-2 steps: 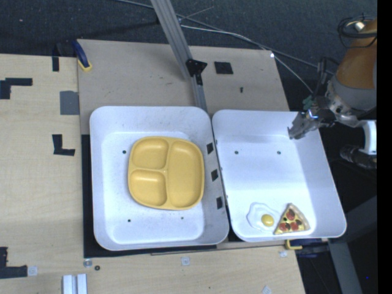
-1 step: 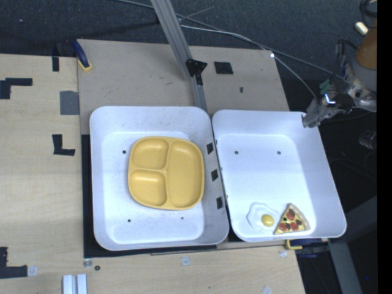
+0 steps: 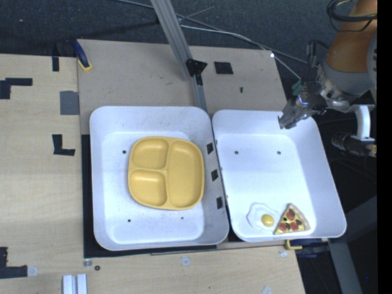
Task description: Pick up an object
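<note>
**A:** Bench (image 3: 37, 164) is tan board with black tape marks, two shallow white bins side by side, dark floor behind. What's in them?

**B:** Camera view, from above at a slant: left bin (image 3: 104, 127) holds a yellow divided plate (image 3: 166, 173), three compartments, lying flat about mid-bin. Right bin (image 3: 318, 164) has two small toys in its near corner: a fried egg (image 3: 262, 217) and a pizza slice (image 3: 291, 220), just beside each other, possibly touching.

**A:** Arm?

**B:** Gripper (image 3: 289, 120) sits over the far rim of the right bin, well apart from the toys. Fingers point down toward the bin floor. Too dark and small to resolve them, so I cannot tell open or closed. Nothing visibly between them.

**A:** Handling guess?

**B:** Judgement only. Egg and pizza look like light moulded play food, stiff enough, not fragile. Both lie very flat, so little edge to pinch, and smooth plastic may slip. Pizza's crust end looks thickest; best bite across it. Egg: straddle the yolk bump or pinch across the white's narrow width.

**A:** Plate?

**B:** Light, rigid, too wide to span. Only hold is the raised rim or a divider ridge, and it would likely tilt.

**A:** Risk?

**B:** Toys sit close to the bin wall; finger clearance looks tight.
</note>
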Robot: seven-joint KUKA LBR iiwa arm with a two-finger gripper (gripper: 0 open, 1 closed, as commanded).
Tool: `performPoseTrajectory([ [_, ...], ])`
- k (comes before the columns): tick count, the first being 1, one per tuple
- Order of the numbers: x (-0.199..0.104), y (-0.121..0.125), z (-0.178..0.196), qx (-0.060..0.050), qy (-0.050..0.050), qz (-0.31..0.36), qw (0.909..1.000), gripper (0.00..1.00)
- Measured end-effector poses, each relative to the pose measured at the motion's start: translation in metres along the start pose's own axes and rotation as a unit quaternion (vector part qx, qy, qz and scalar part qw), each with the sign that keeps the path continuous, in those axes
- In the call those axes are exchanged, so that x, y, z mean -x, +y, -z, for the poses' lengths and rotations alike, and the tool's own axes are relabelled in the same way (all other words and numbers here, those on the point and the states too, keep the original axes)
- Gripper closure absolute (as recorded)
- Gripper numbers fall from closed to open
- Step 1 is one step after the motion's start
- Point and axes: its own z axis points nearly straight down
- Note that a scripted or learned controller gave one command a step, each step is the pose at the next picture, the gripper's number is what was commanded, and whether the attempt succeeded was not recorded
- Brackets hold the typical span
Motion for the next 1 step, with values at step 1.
performPoseTrajectory([
  [1,-0.0595,0.0019,0.0034,0.0,0.0,0.001,1.0,1.0],
])
